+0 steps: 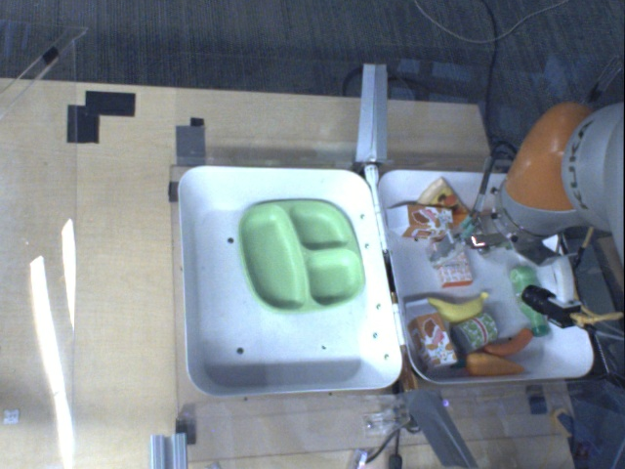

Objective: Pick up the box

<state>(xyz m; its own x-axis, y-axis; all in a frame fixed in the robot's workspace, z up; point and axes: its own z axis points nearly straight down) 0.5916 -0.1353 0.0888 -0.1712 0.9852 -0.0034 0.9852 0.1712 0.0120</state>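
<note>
Camera view: right bin (576,360), box (455,266) lying near its centre, just above a banana (459,307); can (476,332) and carrot (493,363) below. Left bin (195,291) carries a green divided tray (301,252). Jaws' state cannot be told.

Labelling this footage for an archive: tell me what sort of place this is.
Probably a robotics lab's pick-and-place bench. A robot arm reaches over two white bins; one holds a green divided tray, the other toy food like a banana and small boxes. Cables trail across dark carpet.
</note>
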